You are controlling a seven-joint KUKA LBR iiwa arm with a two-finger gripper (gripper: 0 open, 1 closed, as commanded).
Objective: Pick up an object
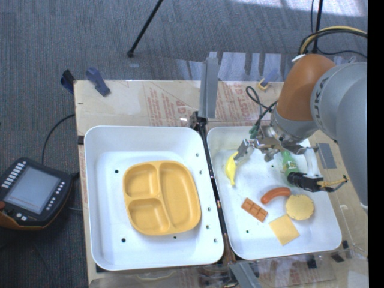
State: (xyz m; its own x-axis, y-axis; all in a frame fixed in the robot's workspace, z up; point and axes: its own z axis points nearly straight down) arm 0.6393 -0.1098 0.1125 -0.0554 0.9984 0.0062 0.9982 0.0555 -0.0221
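The counter carries two shallow white bins side by side, and every position below is given relative to the right bin. The left bin sits directly to its left, their rims touching along a shared edge, and holds a yellow three-compartment plate. The arm enters over the right bin's upper right corner, and its claw hangs over the upper left part of that bin. The claw is released: its fingers are spread and nothing lies between them. The nearest candidate for the pick is the banana, which lies on the right bin's floor near the left wall, just below and slightly left of the claw. The banana's long axis runs roughly along that left wall, top to bottom in the view with a slight lean, one tip pointing toward the bin's upper edge and the other toward its lower edge. A grasp would probably need the fingers to close across this axis, that is, left to right. The remaining items lie farther from the claw, in the lower right half of the bin: a round cracker-like disc, a yellow cheese slice, a sausage with its long axis running left to right, and a small brown waffle-like block. A green object sits partly hidden under the wrist; its type cannot be determined.
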